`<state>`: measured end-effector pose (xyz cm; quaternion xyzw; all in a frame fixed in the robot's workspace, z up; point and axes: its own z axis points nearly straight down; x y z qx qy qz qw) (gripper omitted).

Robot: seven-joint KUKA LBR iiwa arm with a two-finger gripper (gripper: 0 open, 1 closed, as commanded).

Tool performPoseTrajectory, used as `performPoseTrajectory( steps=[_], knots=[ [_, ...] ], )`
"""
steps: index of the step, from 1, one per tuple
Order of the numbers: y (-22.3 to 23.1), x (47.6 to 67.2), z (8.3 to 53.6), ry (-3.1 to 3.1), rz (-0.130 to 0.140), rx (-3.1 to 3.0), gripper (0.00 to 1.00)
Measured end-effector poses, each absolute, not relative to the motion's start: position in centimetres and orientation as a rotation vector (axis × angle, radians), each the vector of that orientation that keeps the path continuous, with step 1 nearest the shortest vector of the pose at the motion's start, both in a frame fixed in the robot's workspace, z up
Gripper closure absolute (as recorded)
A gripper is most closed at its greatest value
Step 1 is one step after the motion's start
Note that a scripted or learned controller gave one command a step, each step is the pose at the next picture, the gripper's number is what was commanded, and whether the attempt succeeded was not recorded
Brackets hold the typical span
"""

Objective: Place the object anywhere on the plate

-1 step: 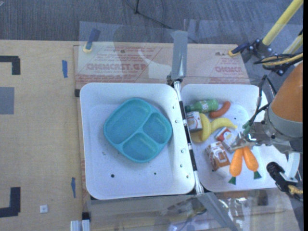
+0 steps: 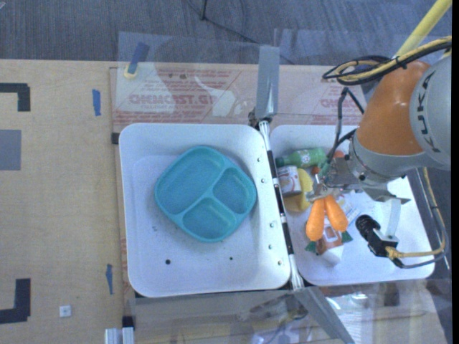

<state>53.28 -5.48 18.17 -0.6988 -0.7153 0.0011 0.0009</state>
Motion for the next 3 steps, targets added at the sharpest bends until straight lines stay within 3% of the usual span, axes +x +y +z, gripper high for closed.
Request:
performPoseTrajectory(
  steps=[1,2,3],
  knots=[
    [2.7,56.2,21.3,-2.329,0.004,-2.106,1.0],
    [9.6,62.7,20.6,-2.392,0.005,-2.035,1.0],
    [9.7,62.7,20.6,-2.392,0.005,-2.034,0.0]
  ],
)
